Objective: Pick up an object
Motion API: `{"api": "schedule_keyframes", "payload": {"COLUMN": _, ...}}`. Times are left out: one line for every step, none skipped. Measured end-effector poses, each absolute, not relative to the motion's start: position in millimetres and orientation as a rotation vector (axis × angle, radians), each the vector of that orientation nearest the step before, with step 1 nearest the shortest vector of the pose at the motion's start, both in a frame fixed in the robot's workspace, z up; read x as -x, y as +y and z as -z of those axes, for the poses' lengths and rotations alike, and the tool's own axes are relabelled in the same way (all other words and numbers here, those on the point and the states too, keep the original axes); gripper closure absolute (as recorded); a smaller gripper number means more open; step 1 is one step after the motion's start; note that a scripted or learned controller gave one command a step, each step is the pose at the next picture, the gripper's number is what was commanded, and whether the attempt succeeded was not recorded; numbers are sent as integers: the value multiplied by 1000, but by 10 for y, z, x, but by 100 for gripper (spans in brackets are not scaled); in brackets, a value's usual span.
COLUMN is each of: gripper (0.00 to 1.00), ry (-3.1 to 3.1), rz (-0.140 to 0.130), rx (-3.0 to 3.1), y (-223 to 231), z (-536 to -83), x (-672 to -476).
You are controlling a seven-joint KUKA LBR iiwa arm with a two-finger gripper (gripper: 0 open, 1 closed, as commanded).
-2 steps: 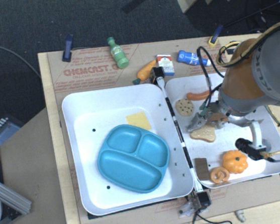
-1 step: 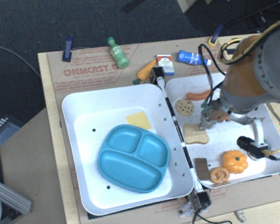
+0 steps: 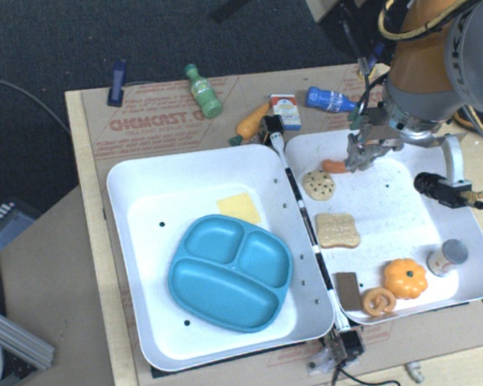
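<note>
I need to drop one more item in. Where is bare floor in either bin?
Left bin: back-left corner, between its walls, the blue plate and the yellow slice. Right bin: the middle, right of the toast in view. Crowded: its front edge with pretzel, pumpkin and can; its back, with cookie and claw.

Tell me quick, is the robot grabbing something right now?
Gripper: cannot be told, open or closed; it sits low in the right bin, next to a small orange piece.
</note>
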State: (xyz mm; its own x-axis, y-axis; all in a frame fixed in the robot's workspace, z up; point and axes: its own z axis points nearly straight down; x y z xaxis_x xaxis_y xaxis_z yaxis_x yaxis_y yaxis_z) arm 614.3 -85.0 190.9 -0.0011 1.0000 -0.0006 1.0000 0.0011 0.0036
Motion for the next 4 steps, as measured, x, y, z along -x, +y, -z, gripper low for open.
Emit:
{"api": "schedule_keyframes", "payload": {"gripper": 0, "ry": 2222, "rz": 0, "rx": -2220, "y": -852, "z": -1897, "x": -6135}}
{"api": "schedule_keyframes", "payload": {"gripper": 0, "ry": 2214, "rz": -6, "rx": -2216, "y": -1460, "z": -891, "x": -6687}}
{"api": "schedule_keyframes", "payload": {"gripper": 0, "ry": 2214, "rz": -7, "rx": -2214, "y": -1456, "z": -901, "x": -6694}}
{"api": "schedule_keyframes", "payload": {"gripper": 0, "ry": 2214, "rz": -7, "rx": -2214, "y": -1456, "z": -901, "x": -6695}}
